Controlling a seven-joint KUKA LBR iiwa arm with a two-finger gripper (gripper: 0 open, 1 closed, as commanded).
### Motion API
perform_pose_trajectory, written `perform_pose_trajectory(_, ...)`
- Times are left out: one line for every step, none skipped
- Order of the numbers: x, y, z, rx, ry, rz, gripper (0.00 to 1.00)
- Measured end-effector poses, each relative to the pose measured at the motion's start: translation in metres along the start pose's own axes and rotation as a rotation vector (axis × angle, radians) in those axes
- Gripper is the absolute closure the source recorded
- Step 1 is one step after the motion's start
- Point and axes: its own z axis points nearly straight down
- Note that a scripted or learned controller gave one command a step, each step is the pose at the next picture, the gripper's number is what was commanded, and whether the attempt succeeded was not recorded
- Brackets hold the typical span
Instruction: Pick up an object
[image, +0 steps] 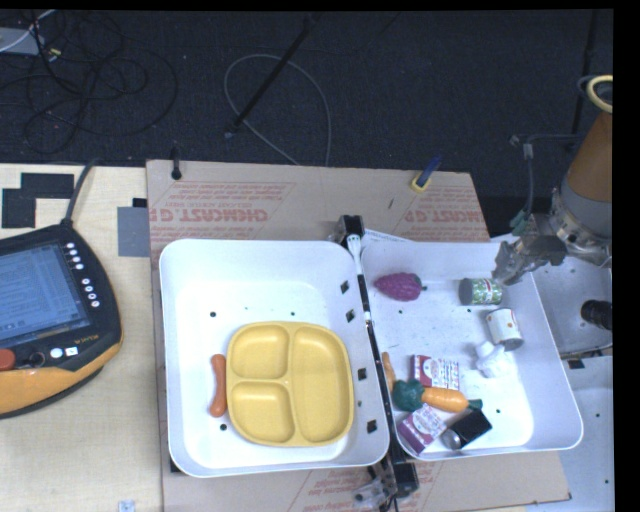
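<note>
The gripper (510, 262) hangs over the right bin (560, 400); whether it is released or clenched cannot be told. A small green can (483, 291) lies just below-left of it, almost touching.

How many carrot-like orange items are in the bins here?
2. A long orange toy carrot lies in the left white bin, just left of the yellow divided plate. A shorter orange carrot sits in the right bin's cluttered pile, which may hide others.
</note>
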Motion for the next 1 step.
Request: perform_pose_trajectory(-0.0293,0.0091,0.0315,0.003,0.0,0.002,1.0)
